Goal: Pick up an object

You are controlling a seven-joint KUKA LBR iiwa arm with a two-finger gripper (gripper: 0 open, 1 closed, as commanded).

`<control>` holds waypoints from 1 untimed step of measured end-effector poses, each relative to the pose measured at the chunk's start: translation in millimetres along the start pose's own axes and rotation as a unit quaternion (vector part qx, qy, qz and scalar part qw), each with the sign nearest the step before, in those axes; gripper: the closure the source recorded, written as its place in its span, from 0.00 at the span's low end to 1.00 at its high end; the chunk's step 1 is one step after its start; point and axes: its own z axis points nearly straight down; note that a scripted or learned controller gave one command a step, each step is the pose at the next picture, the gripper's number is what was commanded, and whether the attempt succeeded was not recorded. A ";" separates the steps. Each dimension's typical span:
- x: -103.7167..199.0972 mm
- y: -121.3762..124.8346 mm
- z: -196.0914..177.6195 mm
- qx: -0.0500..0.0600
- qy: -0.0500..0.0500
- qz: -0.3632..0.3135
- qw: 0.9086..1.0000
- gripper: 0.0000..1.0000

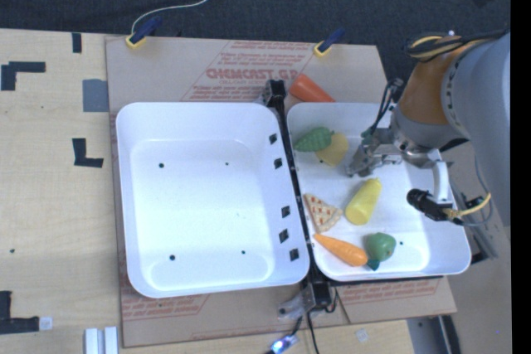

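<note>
**Hand low in the right bin, nothing picked yet**

We see the hand (pixel 362 164) down inside the right bin (pixel 440 265), and we cannot tell if it is clenched or released (it is small and dark here). No object sits visibly in it. Just below the hand lies a yellow cylinder (pixel 362 202). Just to its left are a pale yellow piece (pixel 334 150) and a green leafy toy (pixel 313 139). Further below it lie a waffle wedge (pixel 321 212), a carrot (pixel 340 249) and a green pepper (pixel 381 246).

We judge this as the approach step. The next move calls for choosing one object, probably the cylinder, and centring over it before closing.
</note>
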 end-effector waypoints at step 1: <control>3.2 0.5 -2.1 -0.001 0.000 -0.001 1.000 0.00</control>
